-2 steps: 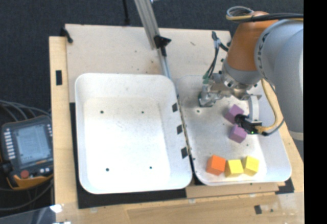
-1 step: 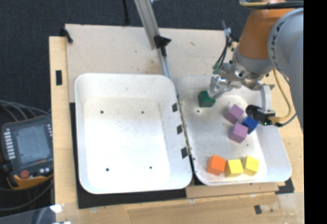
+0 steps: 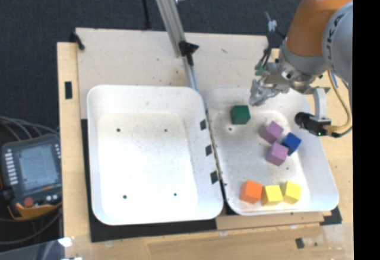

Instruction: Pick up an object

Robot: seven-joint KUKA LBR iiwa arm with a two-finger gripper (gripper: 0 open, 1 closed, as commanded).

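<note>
So the gripper (image 3: pixel 259 97) is hanging over the far end of the right bin (image 3: pixel 314 193), up near its back wall, and honestly I can't tell if it's spread or pinched together from this angle, it's just a blurry grey tip pointing down. Nothing visible in it as far as I can see. Just beside it, toward the near side and a bit left, sits a green cube (image 3: pixel 240 114), apart from the rest of the blocks. Further into the bin there's a little cluster: a purple cube (image 3: pixel 272 132), a blue cube (image 3: pixel 291 142) touching or nearly touching it on the right, and a second purple cube (image 3: pixel 276 154) just below those two. Along the near edge of the same bin you've got a row of three, an orange cube (image 3: pixel 251 191), a yellow cube (image 3: pixel 272 194) and another yellow cube (image 3: pixel 292 192), sitting side by side. The left bin (image 3: pixel 148 152) only has a few dark specks on its floor. Both bins sit on the table (image 3: pixel 130 57), and a slanted metal rail (image 3: pixel 168 9) runs up from between them toward the top. A handheld control pendant (image 3: pixel 31 173) lies off the table on the left.
</note>
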